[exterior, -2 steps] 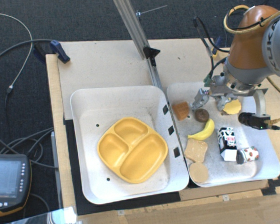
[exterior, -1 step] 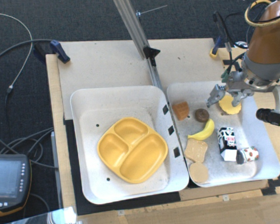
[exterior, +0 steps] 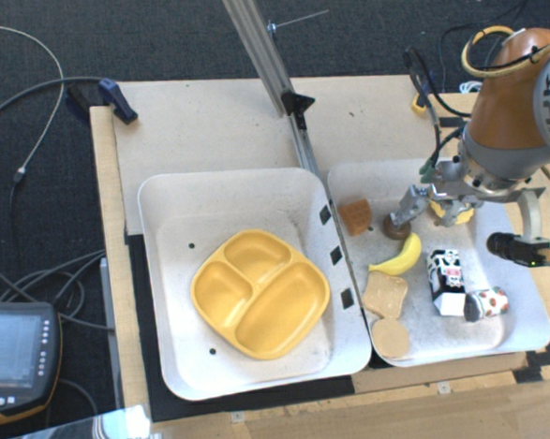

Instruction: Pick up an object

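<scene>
Fingers (exterior: 403, 216) of the gripper (exterior: 408, 212) hang low over the right bin (exterior: 536, 322), near its back left part, and I cannot tell from here whether they stand wide or narrow; nothing shows plainly between them. Just below and left of them sits a small dark round thing (exterior: 392, 226), and whether the tips touch it I cannot say. Left of that lies a brown block (exterior: 356, 217), close to the wall between the two bins. Right behind the gripper, partly hidden under the wrist, is a yellow object (exterior: 451, 213) I cannot name.

Further toward the front lies a banana (exterior: 401, 255), curved, apart from the fingers. Below it rests a slice of toast (exterior: 385, 296), and in front of that a round tan biscuit (exterior: 390, 338) against the front rim. To the right stands a black and white carton (exterior: 447, 283), with a small white, spotted thing with a red patch (exterior: 487, 303) touching its lower right end.

The arm (exterior: 511, 103) comes in from the right, grey with its orange band above the wrist, cables looped beside it.

The left bin (exterior: 166, 268) holds a yellow plate with three compartments (exterior: 260, 294), lying flat near the middle. A metal pole (exterior: 261, 51) slants up from between the bins toward the back.
</scene>
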{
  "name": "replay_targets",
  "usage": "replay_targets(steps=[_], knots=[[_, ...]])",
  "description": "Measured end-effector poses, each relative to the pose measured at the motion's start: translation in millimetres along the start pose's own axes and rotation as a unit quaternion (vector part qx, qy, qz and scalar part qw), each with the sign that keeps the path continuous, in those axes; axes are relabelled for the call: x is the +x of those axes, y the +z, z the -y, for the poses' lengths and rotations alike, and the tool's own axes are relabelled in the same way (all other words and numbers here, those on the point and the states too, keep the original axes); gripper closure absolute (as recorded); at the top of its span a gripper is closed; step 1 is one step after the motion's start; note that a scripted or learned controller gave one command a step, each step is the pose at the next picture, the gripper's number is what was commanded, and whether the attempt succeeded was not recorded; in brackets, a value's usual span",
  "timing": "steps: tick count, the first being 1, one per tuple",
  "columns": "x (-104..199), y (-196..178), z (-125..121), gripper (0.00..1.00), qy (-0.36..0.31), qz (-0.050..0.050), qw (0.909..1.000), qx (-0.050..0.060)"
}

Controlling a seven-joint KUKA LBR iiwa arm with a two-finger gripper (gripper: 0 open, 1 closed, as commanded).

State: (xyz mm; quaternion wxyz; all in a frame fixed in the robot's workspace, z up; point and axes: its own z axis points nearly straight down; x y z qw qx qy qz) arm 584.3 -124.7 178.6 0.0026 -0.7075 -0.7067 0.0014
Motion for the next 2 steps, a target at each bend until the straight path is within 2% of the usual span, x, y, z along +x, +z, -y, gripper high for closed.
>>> replay_targets(steps=[1,2], knots=[[-59,-10,-1,0.00,0.002,0.002,1.0000,-0.004],[-88,-21,49,0.00,0.002,0.001,1.0000,-0.001]])
